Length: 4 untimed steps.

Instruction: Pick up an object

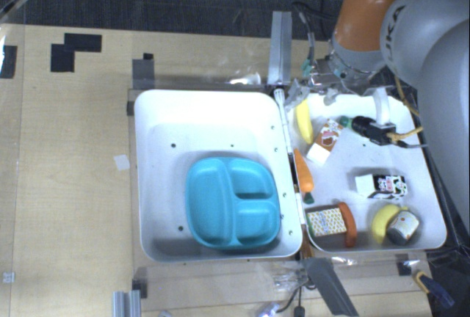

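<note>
Bin contents, right white bin (433,231), near edge: round yellow plastic lemon (383,222), likely light, rigid, slippery; take across its narrow middle. Mid bin: orange carrot toy (304,175) along the left wall. Far end: yellow banana toy (303,122); end effector (323,84) hovers beside it, finger state cannot tell.

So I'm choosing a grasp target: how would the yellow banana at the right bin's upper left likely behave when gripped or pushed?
The yellow banana looks smooth and curved, so it may pivot or slide if pushed. It lies against the right bin's left wall, which probably limits finger room. It looks like a toy, so likely light.
</note>
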Motion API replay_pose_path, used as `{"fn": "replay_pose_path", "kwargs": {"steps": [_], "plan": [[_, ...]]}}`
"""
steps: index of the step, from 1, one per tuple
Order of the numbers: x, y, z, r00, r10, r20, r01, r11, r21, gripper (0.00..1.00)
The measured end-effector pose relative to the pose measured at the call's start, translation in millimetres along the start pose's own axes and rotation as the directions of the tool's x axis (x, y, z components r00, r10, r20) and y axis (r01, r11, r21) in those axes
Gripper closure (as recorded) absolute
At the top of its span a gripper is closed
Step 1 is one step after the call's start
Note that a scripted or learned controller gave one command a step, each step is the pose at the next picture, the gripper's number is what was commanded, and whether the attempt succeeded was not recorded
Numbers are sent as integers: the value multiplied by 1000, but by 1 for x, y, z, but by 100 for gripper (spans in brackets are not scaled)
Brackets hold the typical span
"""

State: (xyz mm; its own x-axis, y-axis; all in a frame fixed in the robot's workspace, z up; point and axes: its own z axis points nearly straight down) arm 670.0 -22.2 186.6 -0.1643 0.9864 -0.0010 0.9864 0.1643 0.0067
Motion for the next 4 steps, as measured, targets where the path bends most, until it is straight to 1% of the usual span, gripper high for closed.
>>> {"fn": "replay_pose_path", "kwargs": {"steps": [1,2,3,4], "plan": [[-15,-2,0,1000,11,0,-11,1000,-1,0],[-67,-12,79,989,-145,0,145,989,2,0],[-66,-9,66,989,-147,3,147,989,-6,100],[2,-23,-11,990,-141,0,141,990,-1,100]]}}
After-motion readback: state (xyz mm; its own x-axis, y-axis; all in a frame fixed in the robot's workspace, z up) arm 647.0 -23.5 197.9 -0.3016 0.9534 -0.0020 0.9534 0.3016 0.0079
